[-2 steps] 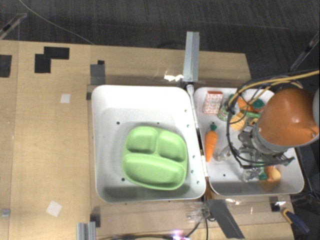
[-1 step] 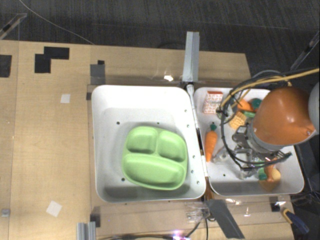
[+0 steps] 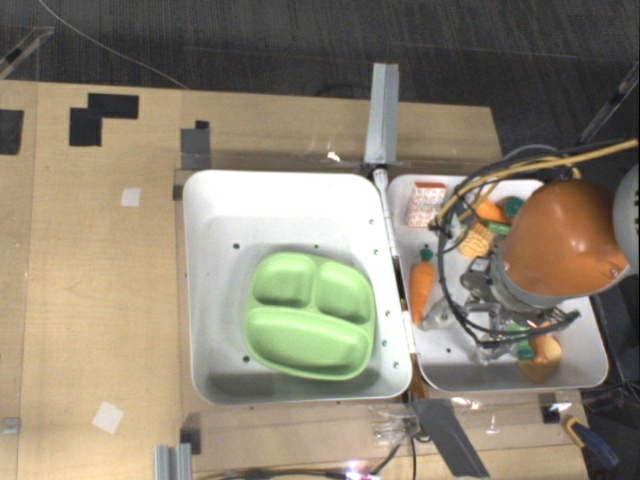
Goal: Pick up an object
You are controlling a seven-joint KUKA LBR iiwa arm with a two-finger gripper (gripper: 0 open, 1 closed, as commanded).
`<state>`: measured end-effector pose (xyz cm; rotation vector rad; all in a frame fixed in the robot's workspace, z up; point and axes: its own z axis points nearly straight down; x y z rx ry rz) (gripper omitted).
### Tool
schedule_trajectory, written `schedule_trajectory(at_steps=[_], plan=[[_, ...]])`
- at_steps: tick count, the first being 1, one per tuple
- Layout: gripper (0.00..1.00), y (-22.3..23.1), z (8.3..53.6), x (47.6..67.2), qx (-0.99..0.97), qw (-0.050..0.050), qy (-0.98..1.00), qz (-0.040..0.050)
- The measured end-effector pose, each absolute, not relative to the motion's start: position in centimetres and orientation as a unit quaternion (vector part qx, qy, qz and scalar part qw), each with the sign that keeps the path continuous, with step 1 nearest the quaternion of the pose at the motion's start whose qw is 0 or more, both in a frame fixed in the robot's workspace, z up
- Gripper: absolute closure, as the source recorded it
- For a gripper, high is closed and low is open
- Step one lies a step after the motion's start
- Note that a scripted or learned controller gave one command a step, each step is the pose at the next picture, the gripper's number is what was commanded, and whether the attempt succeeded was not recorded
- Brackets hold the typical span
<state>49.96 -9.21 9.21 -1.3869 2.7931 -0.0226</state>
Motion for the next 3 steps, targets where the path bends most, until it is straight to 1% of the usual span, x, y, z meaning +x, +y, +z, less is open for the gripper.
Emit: schedule_trajectory(at_steps=[1,2,3], plan=[[0.00,-9.3,9.1,50.7,-0.439,0.006,0.899,-0.0037],[0.00,-9.1,9.2,50.5,-0.494,0.011,0.870,-0.0079],[0.00,-11.8,9.2,49.5,-0.530,0.011,0.848,-0.0062]])
